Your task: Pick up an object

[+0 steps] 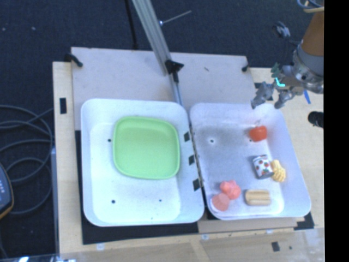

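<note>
Camera view has the grey two-finger gripper (268,98) poised at the upper right corner of the right-hand shallow white bin (218,119), its two fingers spread apart with nothing between them, one fingertip toward 9 o'clock and the other toward 3 o'clock of the midpoint. By my reading this is the approach step: no object is lifted, and the jaws appear to hang above the bin rim, not down among the items. Nearest to them is the small red-orange rounded toy (258,133), lying at about 6 o'clock from the jaws, near but clearly apart, on the bin floor. Farther along the same 6 o'clock line sits a white block with red spots (262,166), and touching it on its 3 o'clock side is a yellow ribbed toy like a corn cob (279,171). At the bin's lower edge, toward 7 o'clock from the jaws, lie a pink lumpy toy (230,189), a flat pink round piece (220,202) just beside it, and a tan hot-dog-shaped toy (257,197). The next move, as I judge it, calls for shifting the open jaws toward 6 o'clock until they straddle the red-orange toy, then descending and closing; it stands alone, so there is little risk of catching a neighbour. Well off at 9 o'clock, the left-hand white bin (92,146) holds a light green square plastic plate (146,148).
</note>
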`<state>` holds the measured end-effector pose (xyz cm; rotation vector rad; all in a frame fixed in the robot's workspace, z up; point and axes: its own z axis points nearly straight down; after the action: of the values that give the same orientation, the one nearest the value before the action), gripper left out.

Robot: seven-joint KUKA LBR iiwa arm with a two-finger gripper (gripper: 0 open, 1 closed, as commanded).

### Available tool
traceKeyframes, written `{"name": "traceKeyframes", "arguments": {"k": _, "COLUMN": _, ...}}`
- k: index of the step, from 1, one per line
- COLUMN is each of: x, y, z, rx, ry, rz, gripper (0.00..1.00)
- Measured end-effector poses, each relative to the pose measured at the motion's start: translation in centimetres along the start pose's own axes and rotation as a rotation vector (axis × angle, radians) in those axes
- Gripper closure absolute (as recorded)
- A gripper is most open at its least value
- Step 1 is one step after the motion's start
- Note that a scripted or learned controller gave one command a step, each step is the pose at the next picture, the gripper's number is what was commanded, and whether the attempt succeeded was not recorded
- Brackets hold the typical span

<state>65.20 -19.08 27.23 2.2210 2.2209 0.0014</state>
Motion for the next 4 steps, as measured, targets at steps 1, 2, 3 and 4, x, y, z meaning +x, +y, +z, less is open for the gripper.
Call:
{"name": "traceKeyframes", "arguments": {"k": 1, "x": 0.0, "y": 0.0, "z": 0.0, "rx": 0.0, "ry": 0.0, "rz": 0.0, "gripper": 0.0}}
{"name": "traceKeyframes", "arguments": {"k": 2, "x": 0.3, "y": -0.5, "z": 6.1, "rx": 0.005, "ry": 0.0, "rz": 0.0, "gripper": 0.0}}
{"name": "traceKeyframes", "arguments": {"k": 3, "x": 0.3, "y": -0.4, "z": 10.3, "rx": 0.004, "ry": -0.001, "rz": 0.0, "gripper": 0.0}}
{"name": "traceKeyframes", "arguments": {"k": 4, "x": 0.4, "y": 0.2, "z": 14.9, "rx": 0.004, "ry": -0.001, "rz": 0.0, "gripper": 0.0}}
